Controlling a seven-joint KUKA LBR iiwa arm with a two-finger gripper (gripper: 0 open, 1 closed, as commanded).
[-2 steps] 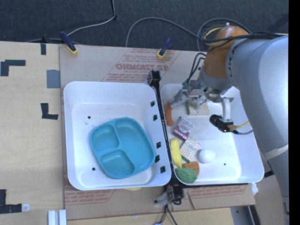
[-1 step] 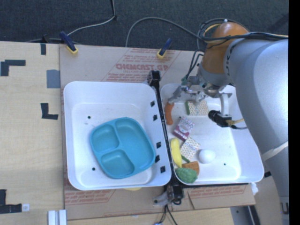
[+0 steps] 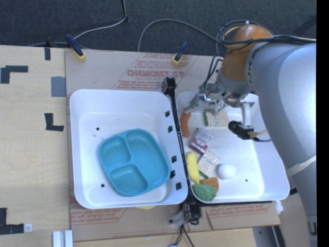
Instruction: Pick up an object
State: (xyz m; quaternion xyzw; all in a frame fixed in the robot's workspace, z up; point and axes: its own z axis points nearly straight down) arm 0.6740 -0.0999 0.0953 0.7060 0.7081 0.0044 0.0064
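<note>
1. My tool (image 3: 213, 103) hangs low over the far end of the right bin (image 3: 267, 181), under the orange band (image 3: 241, 50) of my arm. I cannot tell from this slant how it is set, and nothing shows plainly in its grip.
2. Closest to it is a pale checkered packet (image 3: 218, 118) with a green strip along its left side, just beside the tool at about 5 o'clock. This seems the likeliest thing to pick. Its long axis runs roughly 12 to 6.
3. At about 8 o'clock from the tool lies a carrot (image 3: 184, 124), hard against the bin's left wall. It is long and thin, its axis running about 12 to 6, with the paler end toward 12.
4. Further out toward 6 o'clock sit a small pink wrapper (image 3: 201, 140), a second checkered packet (image 3: 207, 163), a banana (image 3: 193, 167) lying 12 to 6 along the left wall, and a white egg (image 3: 225, 171).
5. At the near end are an orange piece (image 3: 209, 182) and a green leafy thing (image 3: 204, 191), touching each other.
6. Across the divider, at 8 o'clock and well apart, the left bin (image 3: 87, 107) holds a blue tray (image 3: 133, 161).
7. In my judgement the coming move is a short drop toward 5 o'clock; the packet lies flat, so it may slip.
</note>
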